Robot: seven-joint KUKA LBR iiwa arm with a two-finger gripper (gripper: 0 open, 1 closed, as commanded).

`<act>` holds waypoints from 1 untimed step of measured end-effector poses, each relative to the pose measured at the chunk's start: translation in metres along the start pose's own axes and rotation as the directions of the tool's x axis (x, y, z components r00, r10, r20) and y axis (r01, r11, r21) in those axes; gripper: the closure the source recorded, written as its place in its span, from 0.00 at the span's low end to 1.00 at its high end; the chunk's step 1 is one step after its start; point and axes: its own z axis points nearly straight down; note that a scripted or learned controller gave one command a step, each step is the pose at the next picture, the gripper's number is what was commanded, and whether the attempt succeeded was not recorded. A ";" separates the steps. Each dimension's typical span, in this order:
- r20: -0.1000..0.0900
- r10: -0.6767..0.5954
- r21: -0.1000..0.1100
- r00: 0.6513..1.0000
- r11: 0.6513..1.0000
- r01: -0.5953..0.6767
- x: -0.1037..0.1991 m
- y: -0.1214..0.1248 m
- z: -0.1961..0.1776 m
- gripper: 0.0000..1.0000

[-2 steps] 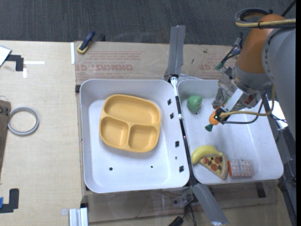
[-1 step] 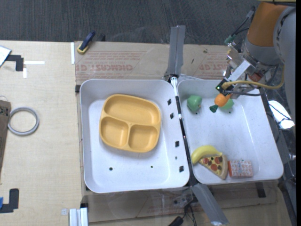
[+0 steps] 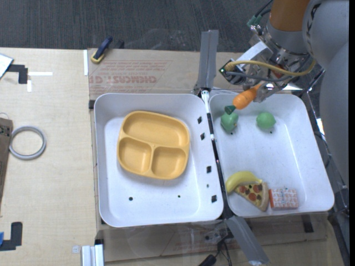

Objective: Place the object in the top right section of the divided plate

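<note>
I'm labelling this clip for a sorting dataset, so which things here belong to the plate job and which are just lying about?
Part of the job:
- gripper
- toy carrot, at the gripper's tip
- yellow divided plate in the left bin

Lying about:
- two green toys, banana, pizza slice, wafer in the right bin
- tape roll on the bench

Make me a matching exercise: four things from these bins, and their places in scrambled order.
Things:
1. divided plate
2. carrot
3. banana
4. pizza slice

Places:
A. right bin, near the far edge, at the gripper
B. left bin
C. right bin, near edge, against the banana
D. right bin, near-left corner, just above the pizza slice

Pairs: 1-B, 2-A, 3-D, 4-C
</note>
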 end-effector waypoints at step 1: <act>-0.001 -0.036 0.000 0.999 0.999 0.036 0.044 -0.095 -0.038 1.00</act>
